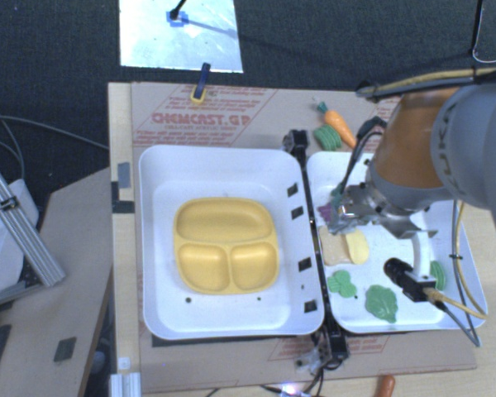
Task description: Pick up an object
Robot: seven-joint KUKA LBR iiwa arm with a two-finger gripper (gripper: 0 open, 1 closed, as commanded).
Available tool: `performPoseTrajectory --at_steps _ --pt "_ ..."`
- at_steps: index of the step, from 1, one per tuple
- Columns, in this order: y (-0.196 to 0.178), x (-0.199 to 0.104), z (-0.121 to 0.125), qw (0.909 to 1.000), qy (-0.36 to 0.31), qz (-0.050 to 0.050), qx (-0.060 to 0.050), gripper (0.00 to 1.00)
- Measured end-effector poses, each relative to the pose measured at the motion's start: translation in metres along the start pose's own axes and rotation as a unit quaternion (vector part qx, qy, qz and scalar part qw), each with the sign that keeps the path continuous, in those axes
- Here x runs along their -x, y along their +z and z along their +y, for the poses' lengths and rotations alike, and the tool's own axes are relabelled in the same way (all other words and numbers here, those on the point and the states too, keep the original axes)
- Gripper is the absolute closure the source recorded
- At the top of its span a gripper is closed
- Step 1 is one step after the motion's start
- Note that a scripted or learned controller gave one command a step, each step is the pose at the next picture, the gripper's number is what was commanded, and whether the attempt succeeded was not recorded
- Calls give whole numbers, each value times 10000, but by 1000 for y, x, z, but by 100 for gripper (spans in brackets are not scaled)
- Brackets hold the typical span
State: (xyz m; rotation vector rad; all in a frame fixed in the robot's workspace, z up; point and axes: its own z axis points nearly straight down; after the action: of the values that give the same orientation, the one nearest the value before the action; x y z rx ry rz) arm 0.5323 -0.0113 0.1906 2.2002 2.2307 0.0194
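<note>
Grey metal claw [341,212] hung low over the right bin [467,265], near its left wall, just above a pale yellow toy [357,246]. Arm [434,151] blocked most of it, so cannot tell whether it was released or clenched; nothing seen gripped.

Yellow toy lay on the bin floor just below the claw, touching or overlapping a tan flat piece [336,251] on its left. Prob. light, hollow plastic play food: stiff, smooth, a bit slippery, not fragile. Rounded shape could squirt out of a pinch, so best taken across the narrow middle, w/ the jaws square to its long axis. Tan piece looked thin and flat, harder to get under.

Further out, two green leafy toys [381,302] sat near the bin's front edge, likely light, maybe softer and bendy at the edges. A small purple bit [325,214] showed by the left wall, too small to identify.

Left bin [149,222] held a yellow divided tray [226,244]. Behind the bins, a carrot [339,122] and a green toy [327,138] lay on the cardboard [256,110] covering the table.

Writing: red print on the cardboard read approx. "CHEMCAST GP"; smaller lines illegible.
</note>
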Motion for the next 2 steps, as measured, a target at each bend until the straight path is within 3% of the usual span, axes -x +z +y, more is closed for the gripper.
performPoseTrajectory --at_steps 1,2 --pt "6 51 62 10000 68 -28 -35 100" --pt "7 9 -21 9999 57 0 -101 100"
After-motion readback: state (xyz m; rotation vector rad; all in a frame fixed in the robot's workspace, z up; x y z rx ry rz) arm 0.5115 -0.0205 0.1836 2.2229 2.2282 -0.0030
